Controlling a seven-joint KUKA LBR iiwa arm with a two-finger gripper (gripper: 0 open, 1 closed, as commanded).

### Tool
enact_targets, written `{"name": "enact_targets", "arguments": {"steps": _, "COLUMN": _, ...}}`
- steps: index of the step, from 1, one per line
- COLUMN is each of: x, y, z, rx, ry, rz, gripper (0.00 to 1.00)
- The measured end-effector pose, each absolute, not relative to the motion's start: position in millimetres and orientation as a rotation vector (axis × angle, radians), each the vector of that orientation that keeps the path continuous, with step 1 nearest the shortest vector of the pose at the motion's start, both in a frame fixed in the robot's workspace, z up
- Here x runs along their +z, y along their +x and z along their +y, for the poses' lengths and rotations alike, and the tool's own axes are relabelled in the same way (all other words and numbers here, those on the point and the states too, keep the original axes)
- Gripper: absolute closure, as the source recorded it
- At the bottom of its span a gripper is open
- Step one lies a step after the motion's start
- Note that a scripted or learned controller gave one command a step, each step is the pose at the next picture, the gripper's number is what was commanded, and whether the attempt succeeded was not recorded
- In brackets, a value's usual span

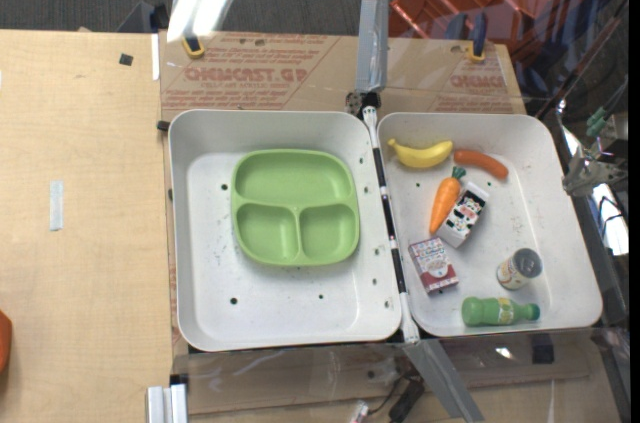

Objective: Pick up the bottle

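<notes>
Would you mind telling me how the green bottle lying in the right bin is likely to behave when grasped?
The bottle lies on its side near the bin wall, so it may roll if nudged. Its rounded, glossy body probably slips between flat fingers. It looks like small plastic, likely light.

Plate (296, 207) in left bin (190, 241) — bottle (499, 312) in right bin's (560, 211) near edge

Bottle (499, 312) lying on its side in the right bin.
Green plastic body with a yellow label band; long axis runs left to right along the bin's near wall, just below a small can and right of a carton.
</notes>
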State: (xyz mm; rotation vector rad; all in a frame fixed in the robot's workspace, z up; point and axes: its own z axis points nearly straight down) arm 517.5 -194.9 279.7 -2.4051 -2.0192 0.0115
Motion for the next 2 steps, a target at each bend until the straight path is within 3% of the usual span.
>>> {"name": "enact_targets", "arguments": {"steps": 1, "x": 440.8, "y": 528.0, "z": -212.1, "rx": 0.005, "ry": -2.409, "rz": -2.018, "gripper": 1.00}}
{"name": "enact_targets", "arguments": {"steps": 2, "x": 448.0, "y": 529.8, "z": -211.9, "rx": 0.012, "ry": -2.405, "rz": -2.022, "gripper": 1.00}}
